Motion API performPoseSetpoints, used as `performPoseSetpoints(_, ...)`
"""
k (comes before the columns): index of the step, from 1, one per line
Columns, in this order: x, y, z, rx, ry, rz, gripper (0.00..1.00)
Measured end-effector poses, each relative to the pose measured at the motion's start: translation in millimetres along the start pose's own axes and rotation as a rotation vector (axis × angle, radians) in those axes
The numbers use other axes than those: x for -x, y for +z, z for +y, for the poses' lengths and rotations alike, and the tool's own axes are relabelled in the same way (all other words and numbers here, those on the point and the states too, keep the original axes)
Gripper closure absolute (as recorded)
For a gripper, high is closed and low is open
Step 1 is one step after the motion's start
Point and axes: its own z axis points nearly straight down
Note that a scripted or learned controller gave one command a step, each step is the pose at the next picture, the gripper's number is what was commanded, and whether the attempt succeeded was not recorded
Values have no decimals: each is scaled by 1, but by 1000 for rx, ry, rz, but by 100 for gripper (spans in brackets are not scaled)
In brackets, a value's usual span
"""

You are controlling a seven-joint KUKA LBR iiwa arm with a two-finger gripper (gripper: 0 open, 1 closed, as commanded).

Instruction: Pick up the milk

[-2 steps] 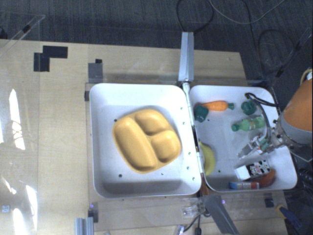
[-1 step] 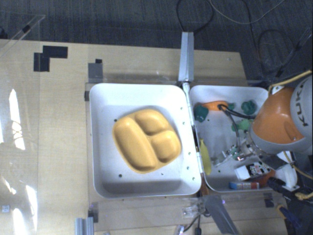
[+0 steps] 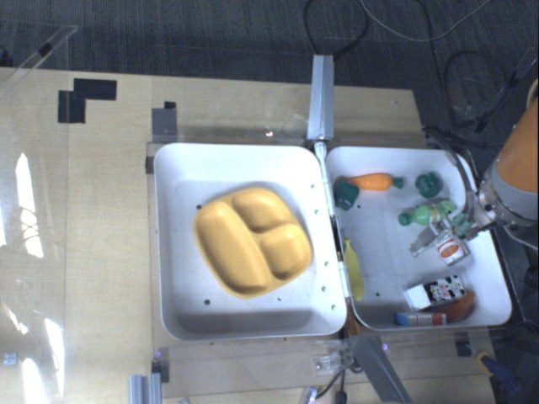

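Arm (image 3: 515,171) enters from right, wrist low over right bin (image 3: 383,297). Gripper (image 3: 438,241) points left, fingers spread apart, gripping nothing. Milk (image 3: 436,293) lies near bin's front edge, close below gripper, untouched.

A pale wooden bench (image 3: 101,225) carries two shallow white bins set side by side and touching along a shared edge. The left bin (image 3: 168,251) sits near the bench's middle and the right bin (image 3: 379,310) at its right end. Far to the left on the bare wood lie small black marks (image 3: 82,98), and a grey metal post (image 3: 322,99) rises just beyond the bins' junction.
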Motion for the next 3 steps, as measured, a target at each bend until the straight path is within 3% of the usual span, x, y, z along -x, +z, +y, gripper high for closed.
performPoseSetpoints(1,30,95,-15,-4,-148,4,0)
performPoseSetpoints(2,-16,154,8,4,-156,-6,0)
performPoseSetpoints(3,-31,10,14,1,-314,0,0)
